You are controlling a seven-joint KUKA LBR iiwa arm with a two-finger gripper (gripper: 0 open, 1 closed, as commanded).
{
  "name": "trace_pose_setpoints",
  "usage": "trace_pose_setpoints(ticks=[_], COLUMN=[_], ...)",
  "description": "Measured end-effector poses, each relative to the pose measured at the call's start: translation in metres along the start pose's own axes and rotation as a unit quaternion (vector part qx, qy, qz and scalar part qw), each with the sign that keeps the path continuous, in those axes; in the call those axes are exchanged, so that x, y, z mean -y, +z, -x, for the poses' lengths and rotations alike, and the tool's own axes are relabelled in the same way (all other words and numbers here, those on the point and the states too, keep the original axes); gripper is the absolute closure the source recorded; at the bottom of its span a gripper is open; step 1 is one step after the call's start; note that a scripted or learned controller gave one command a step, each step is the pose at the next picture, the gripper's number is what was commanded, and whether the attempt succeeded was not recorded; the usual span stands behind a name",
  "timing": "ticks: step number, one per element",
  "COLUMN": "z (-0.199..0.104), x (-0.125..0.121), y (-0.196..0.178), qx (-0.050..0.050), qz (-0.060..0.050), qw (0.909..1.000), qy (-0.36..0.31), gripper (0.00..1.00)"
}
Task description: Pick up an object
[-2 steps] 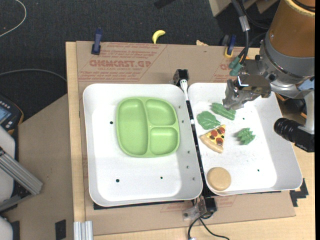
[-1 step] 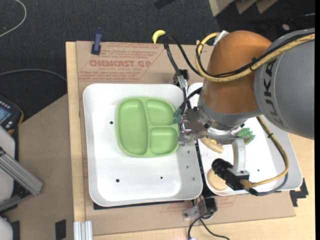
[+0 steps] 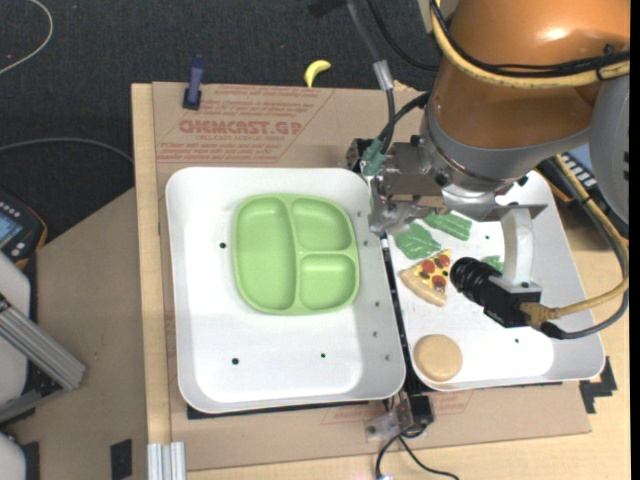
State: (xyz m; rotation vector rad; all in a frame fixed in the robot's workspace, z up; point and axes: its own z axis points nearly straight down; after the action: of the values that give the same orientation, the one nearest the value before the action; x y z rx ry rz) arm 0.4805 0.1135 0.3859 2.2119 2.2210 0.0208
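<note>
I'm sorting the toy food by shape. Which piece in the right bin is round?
The tan cookie-like disc at the right bin's near edge. The pizza slice is triangular and the green pieces are elongated.

From my feed, the bench top (image 3: 250, 128) is a tan cardboard sheet with red lettering printed across its far part. A blue clip (image 3: 194, 83) sits on its far left edge, and a small yellow piece (image 3: 317, 70) lies just past the far edge. Around the bench I see dark carpet (image 3: 90, 58), with a thin pale cable (image 3: 40, 13) looping at upper left. An aluminium rail (image 3: 40, 343) angles in at lower left, beside a dark device (image 3: 18, 230) at the left edge. Light is even and falls from above; shadows are soft.
</note>
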Motion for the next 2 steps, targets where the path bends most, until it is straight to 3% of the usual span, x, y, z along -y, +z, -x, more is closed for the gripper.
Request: trace_pose_setpoints(ticks=[1, 2], z=[-0.086, -0.045], x=[0.001, 0.002], y=[-0.042, 0.019], qx=[0.000, 0.004], qz=[-0.004, -0.011], qw=[1.0000, 0.9999], qy=[-0.003, 0.004], gripper=[1.00, 1.00])
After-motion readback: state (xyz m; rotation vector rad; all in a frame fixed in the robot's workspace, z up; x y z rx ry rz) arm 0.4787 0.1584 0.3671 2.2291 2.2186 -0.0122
